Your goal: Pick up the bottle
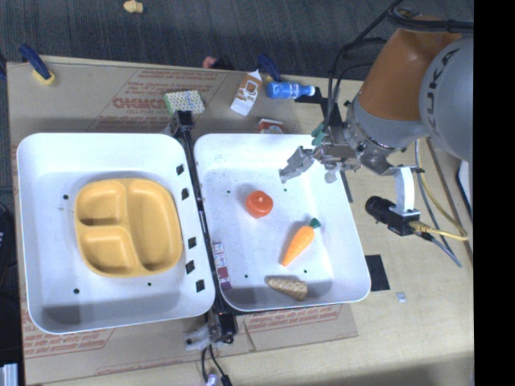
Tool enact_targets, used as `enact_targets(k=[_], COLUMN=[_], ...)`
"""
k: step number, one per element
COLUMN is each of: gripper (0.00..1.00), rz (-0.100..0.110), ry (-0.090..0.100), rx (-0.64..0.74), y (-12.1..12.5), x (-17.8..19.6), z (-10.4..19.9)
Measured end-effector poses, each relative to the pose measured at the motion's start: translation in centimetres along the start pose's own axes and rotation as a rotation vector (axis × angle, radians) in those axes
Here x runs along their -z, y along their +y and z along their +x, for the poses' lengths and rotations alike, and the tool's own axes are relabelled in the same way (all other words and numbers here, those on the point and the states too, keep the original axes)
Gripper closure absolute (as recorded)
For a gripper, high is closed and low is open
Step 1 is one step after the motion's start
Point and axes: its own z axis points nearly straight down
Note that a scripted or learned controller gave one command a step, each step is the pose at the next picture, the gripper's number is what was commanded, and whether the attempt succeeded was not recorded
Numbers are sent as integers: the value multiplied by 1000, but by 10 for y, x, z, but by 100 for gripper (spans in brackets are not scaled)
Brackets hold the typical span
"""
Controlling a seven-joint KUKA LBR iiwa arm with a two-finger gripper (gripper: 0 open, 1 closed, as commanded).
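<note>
In the camera view, two white bins stand side by side on the bench. The left bin [32, 215] holds a yellow plate [127, 225] with three compartments. The right bin [217, 159] holds three small things: an orange-red round thing [259, 203] near the middle, a toy carrot [296, 244] to the lower right of it, and a brown piece like bread [287, 287] near the front wall.

I judge the orange-red thing to be the bottle, standing upright and seen from above, but its shape is not clear enough to be sure. A blue bottle-like thing [286, 91] also lies on its side behind the bins, beside a small carton [247, 93], and it is outside both bins.

The gripper [310, 167] hangs over the upper right part of the right bin, near the back wall. It is apart from the orange-red thing, to the upper right of it. Whether it is open or closed I cannot tell, because it is small and partly blurred.

The step in hand is, I think, the approach. To do it well, the gripper should first come directly above the orange-red thing and only then go down, so that it does not push the thing sideways. A round upright body can easily tip or roll, so the grip should be centred and low on the body. The carrot lies near, so the descent should stay on the far side from it.
</note>
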Motion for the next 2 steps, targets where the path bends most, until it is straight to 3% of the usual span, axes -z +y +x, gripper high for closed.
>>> enact_targets(k=[1, 2], gripper=[0, 100], rz=[-1, 2], ry=[-1, 0], rx=[-258, -251], y=[7, 8], x=[54, 64], z=[36, 37])
